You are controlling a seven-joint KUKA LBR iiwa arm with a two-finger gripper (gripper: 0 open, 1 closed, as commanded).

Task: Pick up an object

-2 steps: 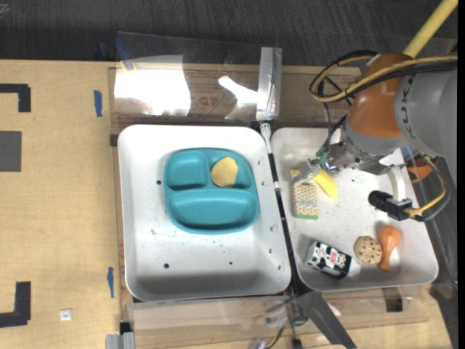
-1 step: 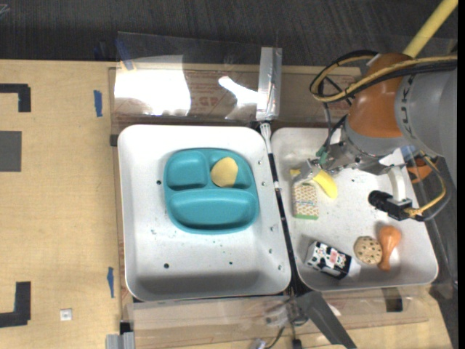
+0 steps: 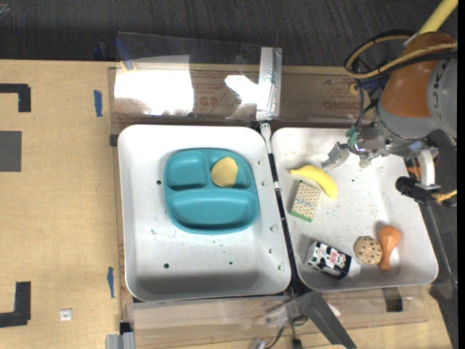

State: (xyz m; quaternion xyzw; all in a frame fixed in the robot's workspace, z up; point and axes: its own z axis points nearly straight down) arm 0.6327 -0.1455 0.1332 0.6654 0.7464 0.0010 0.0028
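Teal plastic, a divided plate (image 3: 211, 195), sits in the middle of the left bin (image 3: 138, 253), and a yellowish round fruit, perhaps a lemon (image 3: 224, 171), lies in the plate's upper right compartment.

The right bin (image 3: 418, 267) touches the left bin along their shared edge. Taking the banana (image 3: 315, 179) as the landmark: it lies in the upper left part of the right bin, curved, its lower end touching the top of a small patterned carton (image 3: 306, 201) just below it. Well below the banana, near the bin's front wall, lies a black and white packet (image 3: 328, 259). To the right of that packet is a round cookie (image 3: 368, 250), and just beside the cookie, touching or nearly so, an orange drumstick-shaped toy (image 3: 389, 244).

The hand (image 3: 354, 150) is up and to the right of the banana, near it but apart, over the bin's upper area. Its fingers look spread apart, with nothing between them. Above it, the grey arm with its orange band (image 3: 410, 93) enters from the right.

The bins rest on a tan tabletop (image 3: 58, 195).
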